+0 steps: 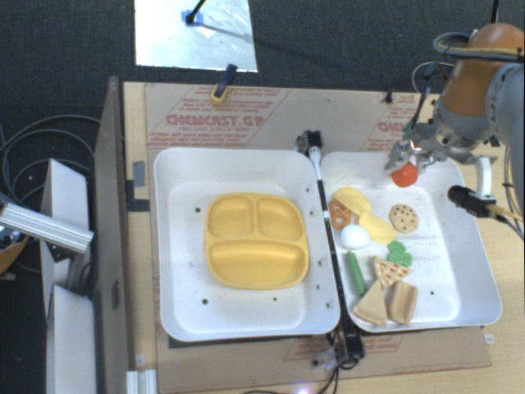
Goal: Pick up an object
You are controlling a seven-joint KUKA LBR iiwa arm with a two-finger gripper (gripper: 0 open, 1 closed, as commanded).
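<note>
Gripper: the gripper (407,161) hung over the far part of the right bin (467,245), closed on a red tomato-like piece (404,176) that showed between and just under its fingers.
Arm: the grey arm (484,72) with its orange band rose behind and to the right of the gripper, reaching in from the right side.
Held object: the red piece sat at the gripper's tips, above the bin floor near the far rim; whether it touched the floor could not be told.
Below the gripper, nearer the camera: a round cookie (403,217), a yellow banana-like piece (365,212), a pretzel (341,214) and a white egg (355,237) lay in the same bin.
Further toward the camera: a green bean-like stick (355,272), a green leafy piece (399,253), a pizza slice (389,270) and tan bread pieces (387,304) lay close together.
Left of the gripper: the left bin (180,220) held a yellow divided plate (256,240), well apart from the gripper.
Desk: both bins rested side by side on a cardboard sheet (246,113) on the desk (509,253).
</note>
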